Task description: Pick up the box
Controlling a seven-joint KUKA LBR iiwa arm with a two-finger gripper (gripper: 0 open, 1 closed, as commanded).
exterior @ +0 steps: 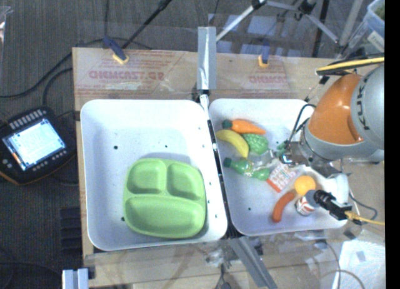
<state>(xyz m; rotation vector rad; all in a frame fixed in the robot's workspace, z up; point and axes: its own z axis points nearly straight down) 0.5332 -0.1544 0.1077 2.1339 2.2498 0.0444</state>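
Altogether, one box (282, 176), one banana (234, 142), one carrot (247, 126).

green tray (165, 200), banana (233, 142), carrot (247, 126)

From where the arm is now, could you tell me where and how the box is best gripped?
Probably the box by its exposed left end, coming from above. It lies flat, with the arm covering its right part and the orange and plastic bottle crowding it.
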